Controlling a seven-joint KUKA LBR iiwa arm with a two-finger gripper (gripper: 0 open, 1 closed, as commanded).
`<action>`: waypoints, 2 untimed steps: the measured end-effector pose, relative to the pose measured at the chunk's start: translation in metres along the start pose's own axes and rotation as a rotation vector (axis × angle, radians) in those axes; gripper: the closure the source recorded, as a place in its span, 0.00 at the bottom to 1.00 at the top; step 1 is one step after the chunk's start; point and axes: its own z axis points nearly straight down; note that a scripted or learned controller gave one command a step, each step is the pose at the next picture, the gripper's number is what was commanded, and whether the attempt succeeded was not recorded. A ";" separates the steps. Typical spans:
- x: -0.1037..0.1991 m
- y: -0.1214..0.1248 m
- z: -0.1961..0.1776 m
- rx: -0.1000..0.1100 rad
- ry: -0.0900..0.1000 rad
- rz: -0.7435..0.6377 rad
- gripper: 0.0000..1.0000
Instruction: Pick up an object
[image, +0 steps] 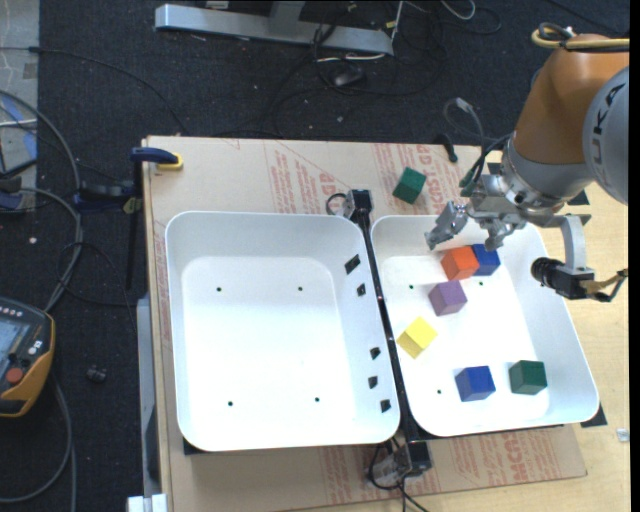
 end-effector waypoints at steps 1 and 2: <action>-0.058 -0.049 0.120 0.010 0.001 0.006 0.00; -0.039 0.012 0.147 0.000 0.001 -0.003 0.00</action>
